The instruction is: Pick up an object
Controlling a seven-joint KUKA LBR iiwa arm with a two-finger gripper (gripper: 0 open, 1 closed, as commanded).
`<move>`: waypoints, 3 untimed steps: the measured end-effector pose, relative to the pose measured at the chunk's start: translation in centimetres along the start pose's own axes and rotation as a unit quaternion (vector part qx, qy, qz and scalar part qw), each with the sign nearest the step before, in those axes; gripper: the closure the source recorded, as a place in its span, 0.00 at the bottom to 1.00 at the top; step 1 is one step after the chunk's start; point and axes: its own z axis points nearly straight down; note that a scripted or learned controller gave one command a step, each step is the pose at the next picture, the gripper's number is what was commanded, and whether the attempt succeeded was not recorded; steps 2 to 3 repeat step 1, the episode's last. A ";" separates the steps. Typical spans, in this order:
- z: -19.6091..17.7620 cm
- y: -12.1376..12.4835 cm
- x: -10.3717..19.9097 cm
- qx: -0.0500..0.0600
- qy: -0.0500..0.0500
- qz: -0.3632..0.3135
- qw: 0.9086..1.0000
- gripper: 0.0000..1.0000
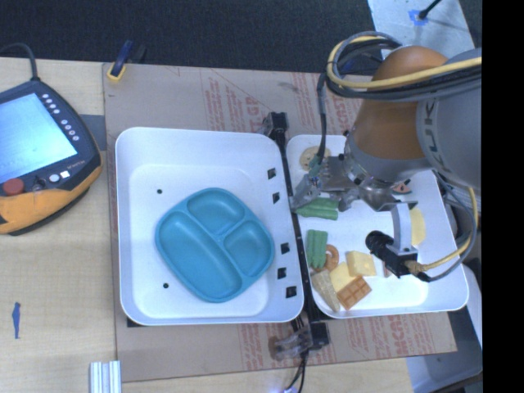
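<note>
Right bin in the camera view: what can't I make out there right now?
- End effector: the slant hides whether its fingers are open or shut, or touch the green piece.
- Right bin: its upper part is covered by the arm.
- Yellow piece near the right wall: partly hidden behind a black cable.
- Small items at the upper left corner: too small to identify.

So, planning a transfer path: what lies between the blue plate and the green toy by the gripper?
The bins' adjoining white walls and a black strip, seen in the camera view.

A tan wooden bench (57, 277) spreads left of the claw, brown cardboard (205, 97) laid over it, dark floor (205, 6) beyond.
</note>
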 end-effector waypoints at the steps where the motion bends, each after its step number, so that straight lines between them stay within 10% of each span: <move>1: 1.1 4.5 5.3 0.000 0.000 -0.001 1.000 1.00; 3: 1.1 4.5 5.3 0.000 0.000 -0.001 1.000 1.00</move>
